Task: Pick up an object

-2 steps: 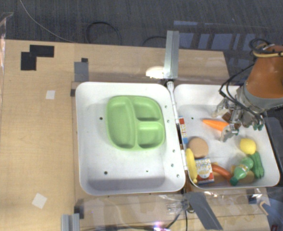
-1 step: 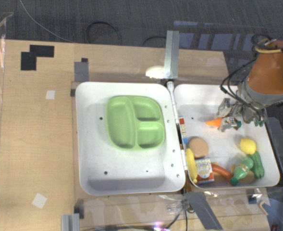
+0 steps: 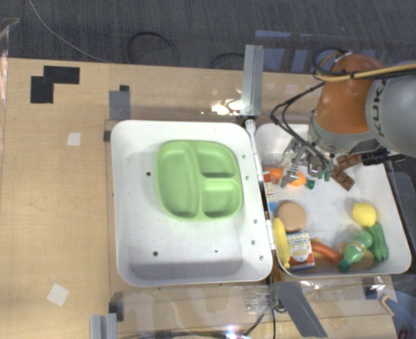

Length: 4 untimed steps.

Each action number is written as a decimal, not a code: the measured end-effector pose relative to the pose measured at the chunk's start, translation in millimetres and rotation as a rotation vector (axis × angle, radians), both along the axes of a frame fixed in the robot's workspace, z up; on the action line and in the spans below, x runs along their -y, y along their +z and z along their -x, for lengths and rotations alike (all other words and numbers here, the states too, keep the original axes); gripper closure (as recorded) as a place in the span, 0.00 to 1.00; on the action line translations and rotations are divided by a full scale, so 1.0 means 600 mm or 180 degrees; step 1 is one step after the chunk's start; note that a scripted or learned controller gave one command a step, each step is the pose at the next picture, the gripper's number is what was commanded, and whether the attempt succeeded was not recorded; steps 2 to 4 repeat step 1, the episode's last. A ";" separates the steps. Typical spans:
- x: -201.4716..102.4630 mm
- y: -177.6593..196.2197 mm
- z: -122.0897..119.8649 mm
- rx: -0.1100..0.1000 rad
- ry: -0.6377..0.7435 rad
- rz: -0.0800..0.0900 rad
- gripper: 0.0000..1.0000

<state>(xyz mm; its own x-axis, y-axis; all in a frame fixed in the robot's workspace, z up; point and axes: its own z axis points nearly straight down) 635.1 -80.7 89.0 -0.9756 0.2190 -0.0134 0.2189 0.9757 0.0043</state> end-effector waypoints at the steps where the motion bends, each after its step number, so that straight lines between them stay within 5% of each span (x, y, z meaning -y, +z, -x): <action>1: -0.093 0.205 0.018 0.0031 0.0016 -0.0002 1.00; 4: -0.093 0.205 0.018 0.0031 0.0016 -0.0002 1.00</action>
